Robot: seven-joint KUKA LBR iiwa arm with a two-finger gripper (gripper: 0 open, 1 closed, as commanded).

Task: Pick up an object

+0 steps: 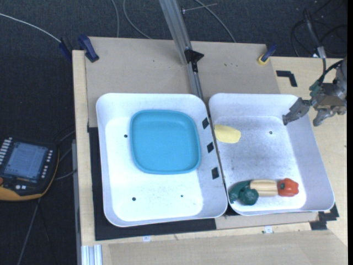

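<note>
Though well apart: lemon [227,134], hand [306,115].

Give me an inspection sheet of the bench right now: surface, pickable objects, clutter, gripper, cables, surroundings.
Surface: bench bears left bin and right bin, side by side.
Job's things: in the right bin, yellow piece near the left wall; green piece, tan piece and red piece in a row at the near edge. Blue plate in the left bin.
Clutter: blue clamp and yellow clamp on the bench's far edge.
Gripper: gripper over the right bin's far right corner, fingers apart, nothing between them.
Cables: loose cables on the floor beyond the bench.
Surroundings: handheld pendant at left; metal pole.
</note>
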